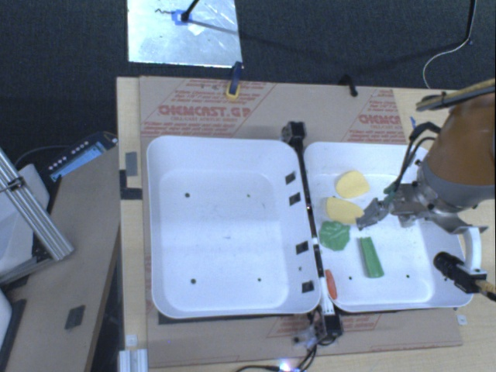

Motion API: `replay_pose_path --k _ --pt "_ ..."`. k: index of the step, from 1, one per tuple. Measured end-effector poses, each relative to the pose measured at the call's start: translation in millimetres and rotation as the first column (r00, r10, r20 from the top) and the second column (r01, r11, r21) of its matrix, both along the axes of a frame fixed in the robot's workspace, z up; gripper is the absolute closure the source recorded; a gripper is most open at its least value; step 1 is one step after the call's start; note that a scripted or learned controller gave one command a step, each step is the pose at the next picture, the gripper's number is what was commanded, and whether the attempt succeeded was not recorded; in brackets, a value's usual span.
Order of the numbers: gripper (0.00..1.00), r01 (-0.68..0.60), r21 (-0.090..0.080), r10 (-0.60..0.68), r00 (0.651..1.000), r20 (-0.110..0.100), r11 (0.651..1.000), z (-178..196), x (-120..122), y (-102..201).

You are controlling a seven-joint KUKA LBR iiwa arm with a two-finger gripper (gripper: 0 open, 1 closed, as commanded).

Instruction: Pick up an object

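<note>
1. Gripper [370,214] hangs low over the right bin [403,297], just beside the lower yellow piece [343,208]; whether it is apart or together cannot be told, and nothing shows clamped in it.
2. Objects lie in the right bin's left half: an upper yellow piece [352,183], the lower yellow one, a green leafy piece [335,235] and a green stick [370,256].
3. Small orange piece [331,284] rests against that bin's left wall.
4. Left bin [167,208] sits alongside on the desk [209,103].
</note>
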State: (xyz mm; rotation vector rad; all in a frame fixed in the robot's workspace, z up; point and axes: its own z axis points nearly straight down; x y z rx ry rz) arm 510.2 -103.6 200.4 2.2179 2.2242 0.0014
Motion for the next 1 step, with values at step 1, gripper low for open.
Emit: replay_pose_path --k 1 --pt "0.00 0.004 0.001 -0.004 1.000 -0.008 1.000 -114.8 -25.1 -18.4"
